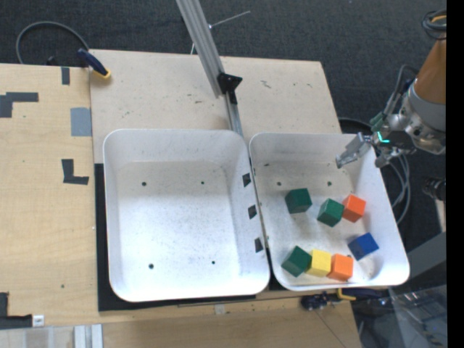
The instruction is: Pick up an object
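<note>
The arm (428,85) comes in from the right side, orange band showing above the wrist, and its gripper (353,153) hangs over the upper right part of the right bin (386,216), close to that bin's far right corner. Whether the jaws are spread or pressed together cannot be told from this angle; nothing is seen between them.

Down in the right bin, seven blocks lie scattered. A dark green block (298,200) sits nearest the middle of the bin, below and to the left of the gripper and apart from it. To its right, a second green block (330,212) touches an orange block (354,207); that pair lies below the gripper, with bare bin floor between them and the jaws. Nearer the front wall of the right bin, a blue block (363,246) sits alone toward the right wall. Along the front, three blocks line up touching: green (296,261), yellow (320,262), orange (341,267).

The left bin (116,194) stands just beside the right bin on the pale surface (159,93).
</note>
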Motion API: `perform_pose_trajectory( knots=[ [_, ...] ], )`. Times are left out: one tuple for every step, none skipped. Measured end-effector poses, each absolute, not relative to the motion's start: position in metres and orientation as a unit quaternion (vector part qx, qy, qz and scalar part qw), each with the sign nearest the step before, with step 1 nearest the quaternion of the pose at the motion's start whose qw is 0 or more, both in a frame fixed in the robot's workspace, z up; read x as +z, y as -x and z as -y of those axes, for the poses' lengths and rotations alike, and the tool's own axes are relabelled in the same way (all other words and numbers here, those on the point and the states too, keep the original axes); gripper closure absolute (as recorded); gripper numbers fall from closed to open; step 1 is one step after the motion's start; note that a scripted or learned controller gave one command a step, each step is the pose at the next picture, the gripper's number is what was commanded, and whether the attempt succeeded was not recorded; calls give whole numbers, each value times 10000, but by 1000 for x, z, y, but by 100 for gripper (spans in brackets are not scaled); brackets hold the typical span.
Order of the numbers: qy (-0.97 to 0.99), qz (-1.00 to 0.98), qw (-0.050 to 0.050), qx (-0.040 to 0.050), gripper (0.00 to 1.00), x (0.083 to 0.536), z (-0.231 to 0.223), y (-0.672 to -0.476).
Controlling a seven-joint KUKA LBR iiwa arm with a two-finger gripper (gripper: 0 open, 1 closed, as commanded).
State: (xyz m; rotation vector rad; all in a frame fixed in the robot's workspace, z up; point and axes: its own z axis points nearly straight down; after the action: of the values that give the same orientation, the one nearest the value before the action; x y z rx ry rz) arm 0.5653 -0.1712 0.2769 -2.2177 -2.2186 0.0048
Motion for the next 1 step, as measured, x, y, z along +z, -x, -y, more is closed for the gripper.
perform_pose_trajectory(
  knots=[
    [7064, 7078, 4, 4, 0, 280, 171, -566]
  ],
)
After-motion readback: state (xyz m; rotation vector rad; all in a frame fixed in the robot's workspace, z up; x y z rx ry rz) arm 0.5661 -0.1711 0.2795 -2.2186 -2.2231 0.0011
